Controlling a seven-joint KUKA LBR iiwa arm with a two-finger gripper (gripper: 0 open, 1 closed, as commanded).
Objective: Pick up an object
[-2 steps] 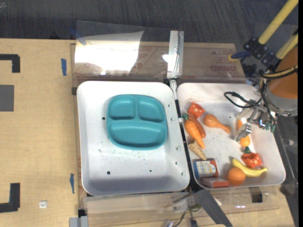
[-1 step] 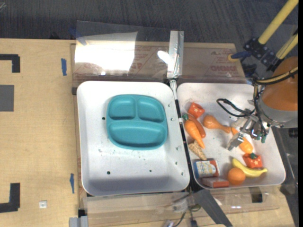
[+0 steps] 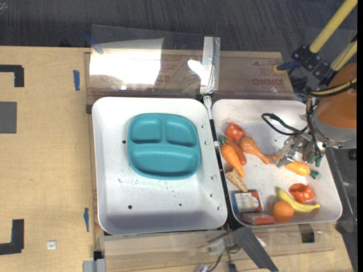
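in the camera view the fingers of the grey arm hang low in the right white plastic bin, right over a small yellow-orange plastic fruit lying long-axis left to right just below the tips, though whether they are parted or closed i cannot tell.

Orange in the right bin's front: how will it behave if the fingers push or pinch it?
The orange looks round and smooth, so it probably rolls when nudged and may slip from a pinch. It touches the banana and sits near the bin wall, so its roll likely stops short. Looks like a toy, probably light.
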